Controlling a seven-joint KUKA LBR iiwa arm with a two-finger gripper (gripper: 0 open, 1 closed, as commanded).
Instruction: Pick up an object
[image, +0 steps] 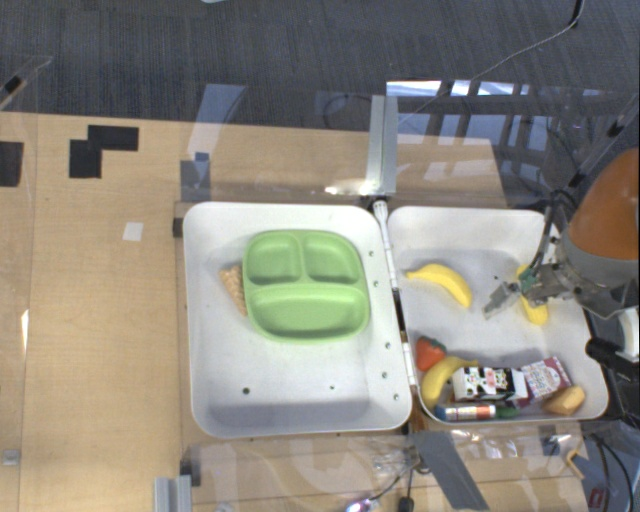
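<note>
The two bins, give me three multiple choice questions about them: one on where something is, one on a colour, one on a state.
1. Where is the green tray?
A. In the left bin
B. In the right bin
C. On the bench outside both bins

2. What colour is the lone banana in the right bin's upper half?
A. Red
B. Yellow
C. Blue

3. Where is the pincer?
A. Over the left bin
B. Outside both bins
C. Low in the right bin beside a small yellow piece

Answers:
1. A, the tray lies in the middle of the left bin.
2. B, the banana is plainly yellow against the white floor.
3. C, the arm reaches in from the right and the pincer sits by the yellow piece.
</note>
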